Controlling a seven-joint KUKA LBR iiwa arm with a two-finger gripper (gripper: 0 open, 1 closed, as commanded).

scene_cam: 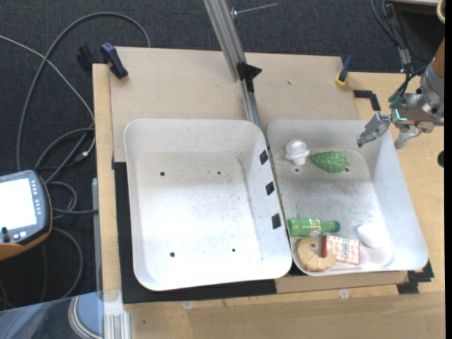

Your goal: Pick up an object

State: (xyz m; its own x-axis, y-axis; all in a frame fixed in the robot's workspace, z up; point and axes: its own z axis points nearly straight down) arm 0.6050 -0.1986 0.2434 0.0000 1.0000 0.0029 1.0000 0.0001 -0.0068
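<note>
**Inspector:** Two bins on the bench. Start at the near edge.

**Assistant:** Right bin [395, 189], near rim: a bagel [315, 255], touching a red packet [343, 250] on its right. A white lump [373, 235] lies just beyond the packet, toward the right wall. A green bottle [313, 226] lies on its side directly behind the bagel.

**Inspector:** Further in?

**Assistant:** Bare, speckled floor across the middle. Toward the far end, a green bumpy item [330, 162], with a white cap-like piece [296, 151] just to its left. They are close; contact cannot be confirmed.

**Inspector:** Left bin?

**Assistant:** Left bin [141, 140] shows speckled floor and a few dark dots. Three black tabs sit along the wall shared with the right bin.

**Inspector:** Gripper?

**Assistant:** Gripper [387, 131] hangs at the far right corner of the right bin, above its rim. Fingers are spread apart, nothing between them. It is well clear of every item; the green bumpy item is nearest.

**Inspector:** Beyond the bins?

**Assistant:** A metal rail [224, 27] runs away from the bins' junction, and a blue clamp [113, 58] sits on the board's far left corner.
</note>
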